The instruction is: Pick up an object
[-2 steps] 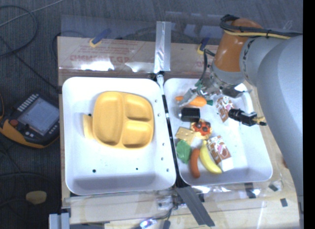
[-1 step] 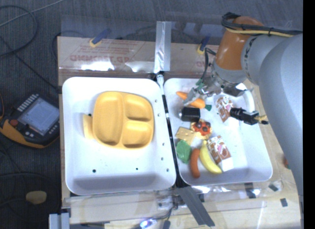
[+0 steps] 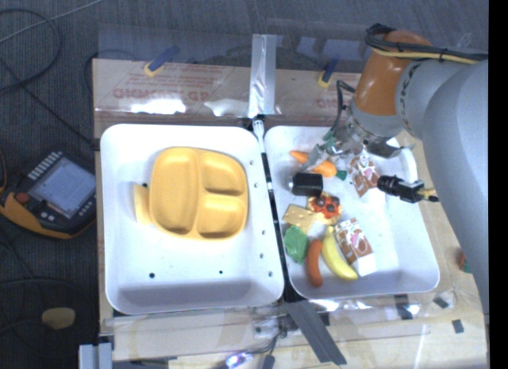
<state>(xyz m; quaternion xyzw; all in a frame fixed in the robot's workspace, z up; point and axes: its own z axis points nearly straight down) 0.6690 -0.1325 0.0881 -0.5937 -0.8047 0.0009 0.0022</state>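
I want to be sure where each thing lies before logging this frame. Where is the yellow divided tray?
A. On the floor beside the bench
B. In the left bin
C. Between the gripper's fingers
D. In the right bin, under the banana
B: the yellow divided tray lies flat in the left bin, while the banana and the other small items sit in the right bin.

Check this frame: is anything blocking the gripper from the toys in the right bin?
Nothing visible does. The gripper is already low among the toys at the right bin's far end, beside the orange piece and the black block.
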